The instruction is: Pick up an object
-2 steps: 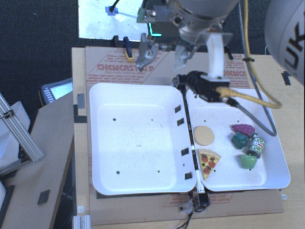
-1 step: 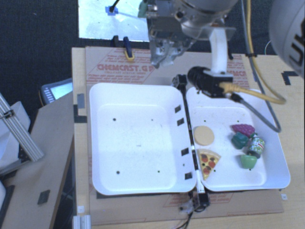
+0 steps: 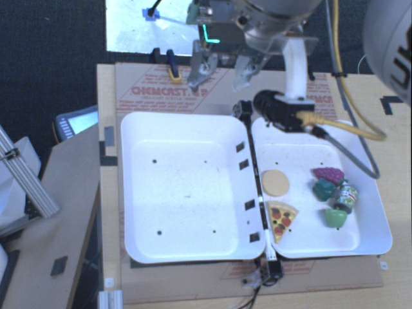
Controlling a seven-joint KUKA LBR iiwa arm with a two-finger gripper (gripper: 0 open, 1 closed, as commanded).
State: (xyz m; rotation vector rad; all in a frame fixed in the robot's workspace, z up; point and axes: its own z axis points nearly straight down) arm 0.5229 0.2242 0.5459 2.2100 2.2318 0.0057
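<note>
Nothing is picked yet: the gripper (image 3: 222,74) hangs open and bare at twelve o'clock above the worktop, while the pizza slice (image 3: 281,219) lies at five o'clock in the right bin (image 3: 367,240).

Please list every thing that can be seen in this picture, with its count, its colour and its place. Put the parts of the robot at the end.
Shallow plastic bin: two, white, side by side on the bench.
Round flat cookie: one, tan, right bin, near the divider.
Toy pizza slice: one, yellow with red dots, right bin, below the cookie.
Toy grape bunch: one, purple, right bin, right side.
Rounded toy: one, teal, below the grapes.
Small bottle: one, dark with a label, beside the teal toy.
Small toy: one, green, below the bottle.
Two-finger gripper: one, metal grey, open, above the bins' far edge, holding nothing.
</note>
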